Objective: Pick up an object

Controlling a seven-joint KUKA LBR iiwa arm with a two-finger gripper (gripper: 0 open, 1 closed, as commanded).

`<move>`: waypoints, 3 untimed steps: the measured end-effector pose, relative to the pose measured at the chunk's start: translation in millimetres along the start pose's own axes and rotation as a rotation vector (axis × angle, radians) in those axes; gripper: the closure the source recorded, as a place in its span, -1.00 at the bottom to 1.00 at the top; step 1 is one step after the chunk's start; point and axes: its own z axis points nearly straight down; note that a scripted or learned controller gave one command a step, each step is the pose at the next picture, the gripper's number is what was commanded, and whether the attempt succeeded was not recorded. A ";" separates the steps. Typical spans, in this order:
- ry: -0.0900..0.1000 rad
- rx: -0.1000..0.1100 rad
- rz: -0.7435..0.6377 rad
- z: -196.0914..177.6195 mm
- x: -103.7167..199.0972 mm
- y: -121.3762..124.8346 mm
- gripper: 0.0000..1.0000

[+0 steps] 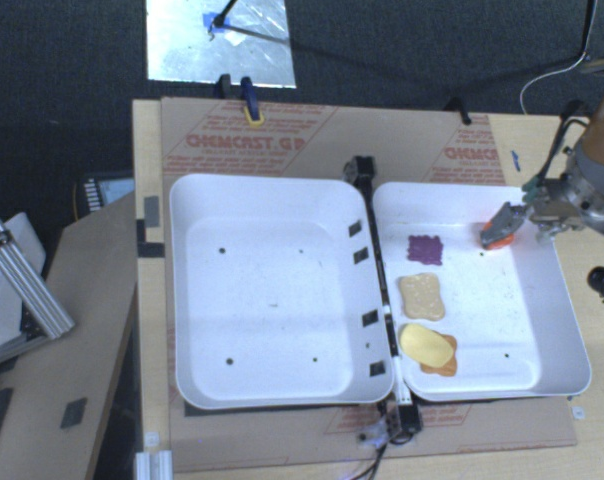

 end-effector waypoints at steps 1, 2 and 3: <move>0.003 -0.009 -0.013 -68.6 106.0 16.5 -1.00; 0.001 -0.004 -0.004 -75.7 98.9 15.4 1.00; 0.003 0.012 -0.005 28.9 139.8 -14.5 1.00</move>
